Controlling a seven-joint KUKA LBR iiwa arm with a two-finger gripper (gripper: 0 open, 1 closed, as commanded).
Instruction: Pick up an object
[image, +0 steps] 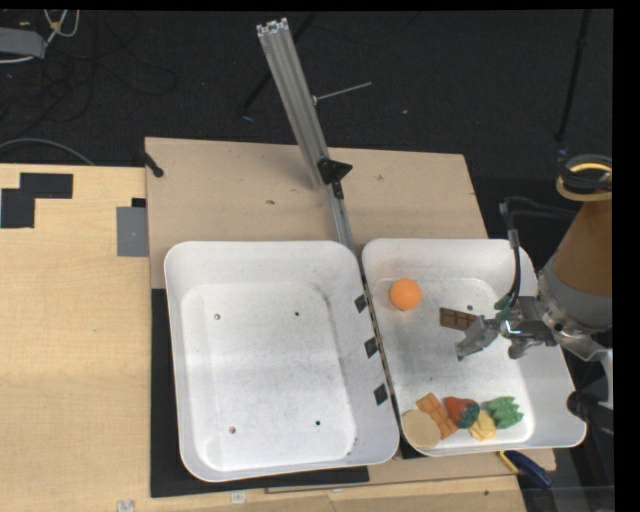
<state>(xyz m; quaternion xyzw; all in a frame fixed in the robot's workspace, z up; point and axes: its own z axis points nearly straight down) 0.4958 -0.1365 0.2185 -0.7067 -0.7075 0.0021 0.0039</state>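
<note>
The right bin (470, 255) holds an orange ball (405, 294) near its left wall. A small brown block (457, 319) lies near the middle. A cluster of toy foods sits at the front: a tan piece (421, 429), an orange piece (435, 410), a red piece (461, 409), a yellow piece (483, 428) and a green piece (504, 410). My gripper (488, 352) hangs over the right-middle of this bin, just right of the brown block and above the toy cluster. Its two fingers stand apart with nothing between them.
The left bin (190, 262) shows a bare white floor with a few dark specks. Black clips (368, 345) join the two bins along their shared wall. A slanted metal rail (300, 110) rises behind them. The arm's orange band (590, 240) is at the right edge.
</note>
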